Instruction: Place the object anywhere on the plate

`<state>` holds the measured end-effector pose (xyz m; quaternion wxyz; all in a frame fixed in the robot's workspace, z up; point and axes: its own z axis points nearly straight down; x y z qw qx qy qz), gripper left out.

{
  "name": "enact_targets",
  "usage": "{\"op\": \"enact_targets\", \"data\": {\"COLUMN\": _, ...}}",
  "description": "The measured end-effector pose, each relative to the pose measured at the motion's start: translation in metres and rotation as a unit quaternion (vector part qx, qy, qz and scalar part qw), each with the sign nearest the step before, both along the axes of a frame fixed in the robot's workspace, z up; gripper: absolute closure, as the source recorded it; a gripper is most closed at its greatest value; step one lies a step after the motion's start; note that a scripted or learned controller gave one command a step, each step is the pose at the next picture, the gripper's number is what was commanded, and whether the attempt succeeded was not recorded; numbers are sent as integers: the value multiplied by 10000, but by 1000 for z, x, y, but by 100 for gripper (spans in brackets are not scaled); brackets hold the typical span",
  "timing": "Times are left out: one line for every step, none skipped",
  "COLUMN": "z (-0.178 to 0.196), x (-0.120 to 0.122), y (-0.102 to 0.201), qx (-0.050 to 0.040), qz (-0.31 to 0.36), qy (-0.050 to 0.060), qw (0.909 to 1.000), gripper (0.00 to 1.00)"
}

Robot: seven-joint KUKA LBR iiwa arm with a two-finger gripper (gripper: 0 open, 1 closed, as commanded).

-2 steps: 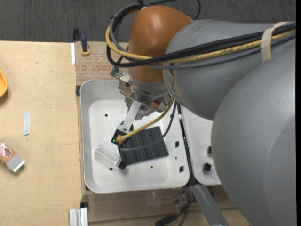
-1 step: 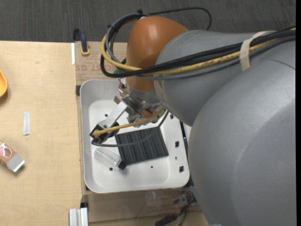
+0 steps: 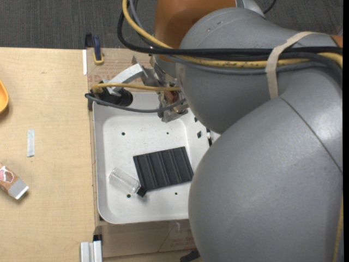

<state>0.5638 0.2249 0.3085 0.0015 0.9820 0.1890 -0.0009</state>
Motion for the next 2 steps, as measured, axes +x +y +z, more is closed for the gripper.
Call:
{"op": "enact_targets", "data": {"z": 50, "x": -42, "y": -74, "qx": -1, "qz": 160, "qy": 10, "qw": 9999, "gripper": 100}}
{"op": "enact_targets", "data": {"z": 59, "x": -86, "y": -80, "qx": -3, "qz": 2174, "qy": 26, "qw": 9761, "gripper": 100}}
